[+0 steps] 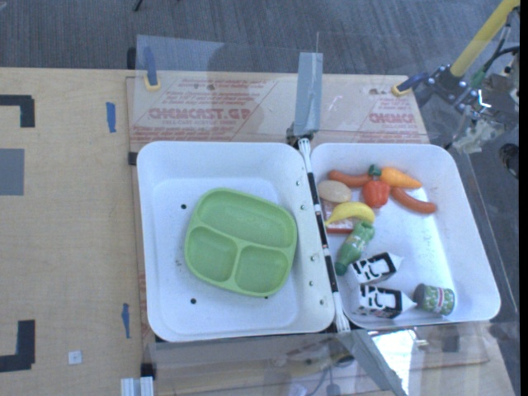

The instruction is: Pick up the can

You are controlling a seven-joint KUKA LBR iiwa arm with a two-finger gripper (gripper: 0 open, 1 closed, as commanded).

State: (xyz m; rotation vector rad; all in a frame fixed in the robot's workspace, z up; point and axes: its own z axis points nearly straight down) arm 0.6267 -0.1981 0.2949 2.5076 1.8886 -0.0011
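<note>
The can (434, 299) lies on its side in the front right corner of the right bin (462, 221). It is small, with a green and purple label and a grey end facing left. A white and black carton (379, 300) lies just to its left, a small gap apart.
A green divided plate (240, 242) sits in the left bin (165, 221). The right bin also holds a second carton (373, 266), a green bottle (355, 244), a banana (350, 214), a beige roll (334, 191), a red pepper (376, 190), carrots (402, 176) and a sausage (412, 201). A yellow pole (487, 31) stands at the top right.
</note>
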